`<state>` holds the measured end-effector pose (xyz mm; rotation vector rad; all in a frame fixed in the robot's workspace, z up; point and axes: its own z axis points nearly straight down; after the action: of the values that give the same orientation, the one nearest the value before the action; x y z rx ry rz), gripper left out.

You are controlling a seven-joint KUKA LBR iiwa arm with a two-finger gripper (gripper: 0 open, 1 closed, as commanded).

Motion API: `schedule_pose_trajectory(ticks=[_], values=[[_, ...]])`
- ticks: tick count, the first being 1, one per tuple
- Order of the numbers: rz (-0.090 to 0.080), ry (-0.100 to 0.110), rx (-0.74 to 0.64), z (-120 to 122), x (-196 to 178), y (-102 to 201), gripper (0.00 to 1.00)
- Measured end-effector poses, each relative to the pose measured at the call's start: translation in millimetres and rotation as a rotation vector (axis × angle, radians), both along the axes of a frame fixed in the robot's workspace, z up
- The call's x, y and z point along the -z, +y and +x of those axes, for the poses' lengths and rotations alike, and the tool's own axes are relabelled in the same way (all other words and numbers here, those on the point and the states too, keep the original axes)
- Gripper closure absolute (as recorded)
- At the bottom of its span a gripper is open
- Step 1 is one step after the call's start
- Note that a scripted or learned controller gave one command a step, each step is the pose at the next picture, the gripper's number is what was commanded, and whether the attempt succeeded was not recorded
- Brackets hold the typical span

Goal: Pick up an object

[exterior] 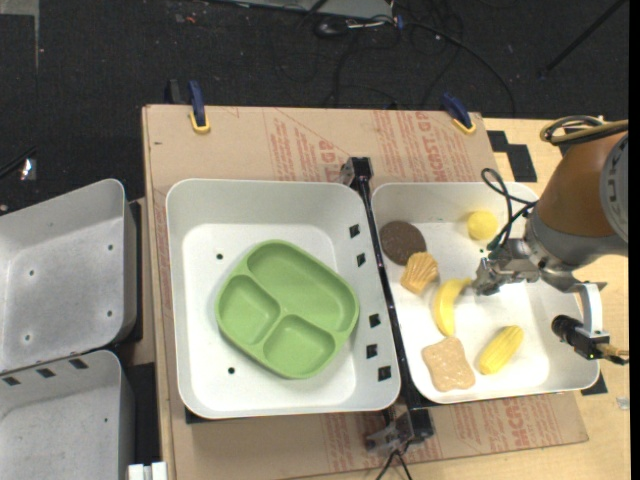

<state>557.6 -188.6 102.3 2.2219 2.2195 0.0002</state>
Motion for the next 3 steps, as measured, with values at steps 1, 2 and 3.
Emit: schedule_pose_trajectory(ticks=[1,2,3], values=[[-0.001,-0.003,0.001,-5.8,-45.1,0.1,1.0],[-0.002,-0.005,0.001,-6.0,-102.0,-10.5,1.0],[-0.001,-0.002,-0.002,-5.3,-118.5,-10.8,1.0]])
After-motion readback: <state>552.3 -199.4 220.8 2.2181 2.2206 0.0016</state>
